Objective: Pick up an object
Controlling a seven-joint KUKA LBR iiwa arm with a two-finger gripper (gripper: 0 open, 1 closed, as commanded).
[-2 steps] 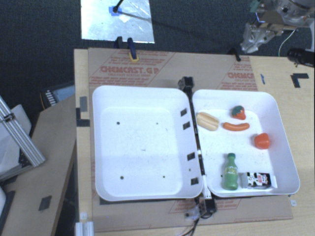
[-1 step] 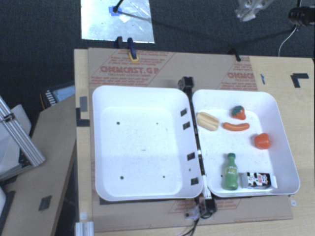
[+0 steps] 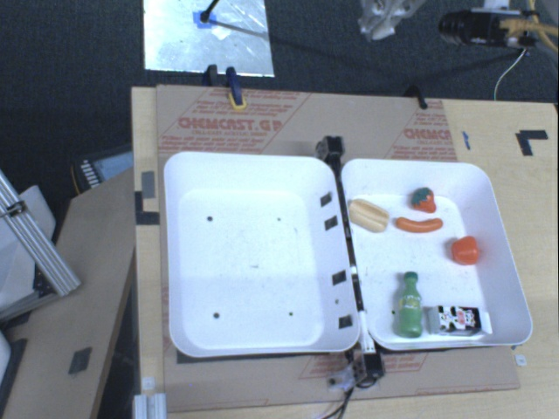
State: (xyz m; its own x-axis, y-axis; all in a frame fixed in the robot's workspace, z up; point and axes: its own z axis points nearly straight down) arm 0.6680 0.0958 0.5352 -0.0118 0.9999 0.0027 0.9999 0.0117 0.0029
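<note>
The right bin [image 3: 504, 234] holds several objects. A hot dog bun [image 3: 369, 215] lies near its left wall, with a red sausage [image 3: 419, 225] beside it. A red strawberry with a green top [image 3: 424, 200] sits toward the back. An orange-red round fruit [image 3: 465, 250] rests by the right wall. A green bottle [image 3: 408, 304] and a black and white packet [image 3: 458, 319] lie at the front. My gripper [image 3: 389, 11] hangs at the top of the view, well behind the bins and off the bench, apart from every object.
The left bin [image 3: 244, 251] adjoins the right one along a black hinged divider [image 3: 342, 243]. A shiny metal sheet [image 3: 208, 23] lies on the floor behind the bench. An aluminium rail [image 3: 35, 243] stands at the left.
</note>
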